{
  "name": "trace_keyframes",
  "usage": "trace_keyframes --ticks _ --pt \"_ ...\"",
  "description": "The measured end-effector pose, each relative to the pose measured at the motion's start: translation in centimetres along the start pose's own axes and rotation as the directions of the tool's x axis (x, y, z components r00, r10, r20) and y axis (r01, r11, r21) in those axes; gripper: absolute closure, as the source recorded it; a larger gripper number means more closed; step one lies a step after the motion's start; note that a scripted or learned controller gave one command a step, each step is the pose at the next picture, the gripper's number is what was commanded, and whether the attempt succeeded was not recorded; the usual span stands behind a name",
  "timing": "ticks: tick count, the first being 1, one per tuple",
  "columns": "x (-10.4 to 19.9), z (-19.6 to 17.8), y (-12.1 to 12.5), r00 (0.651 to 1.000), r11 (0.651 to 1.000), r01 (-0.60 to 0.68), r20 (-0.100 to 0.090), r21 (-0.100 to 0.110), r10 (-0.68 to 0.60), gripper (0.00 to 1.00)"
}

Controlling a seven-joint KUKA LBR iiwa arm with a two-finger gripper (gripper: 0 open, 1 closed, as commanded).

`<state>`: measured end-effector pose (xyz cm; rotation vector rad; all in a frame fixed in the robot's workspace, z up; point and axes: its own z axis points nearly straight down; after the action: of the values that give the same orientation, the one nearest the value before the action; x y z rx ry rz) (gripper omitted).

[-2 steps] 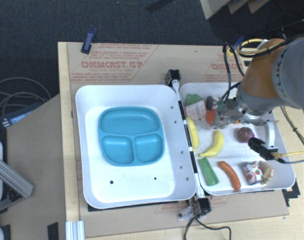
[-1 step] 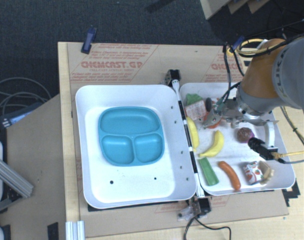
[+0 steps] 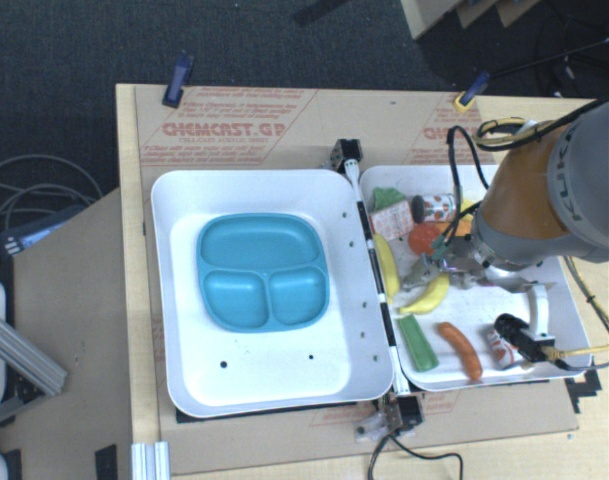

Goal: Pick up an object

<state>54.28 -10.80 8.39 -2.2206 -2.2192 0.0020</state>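
Observation:
My gripper (image 3: 442, 261) hangs low in the right bin (image 3: 559, 368), at its middle left. It sits just below a red-orange tomato (image 3: 422, 237) and just above a yellow banana (image 3: 428, 297). A second yellow piece (image 3: 385, 261) lies along the bin's left wall. At the bin's back are a green packet (image 3: 388, 199) and a small can (image 3: 435, 208). Toward the front lie a green cucumber (image 3: 418, 343), an orange sausage (image 3: 462, 351) and a small red-and-white can (image 3: 498, 349). The wrist covers what is directly under the gripper.
The left bin (image 3: 174, 268) holds a blue divided plate (image 3: 262, 271). My grey and orange arm (image 3: 544, 193) covers the right bin's back right part. Blue clamps (image 3: 177, 80) stand at the bench's far edge.

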Motion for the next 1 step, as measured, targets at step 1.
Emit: trace_keyframes --ticks 1 --pt "0.02 -1.03 0.07 1.0 1.0 0.0 0.001 -0.002 0.0 1.0"
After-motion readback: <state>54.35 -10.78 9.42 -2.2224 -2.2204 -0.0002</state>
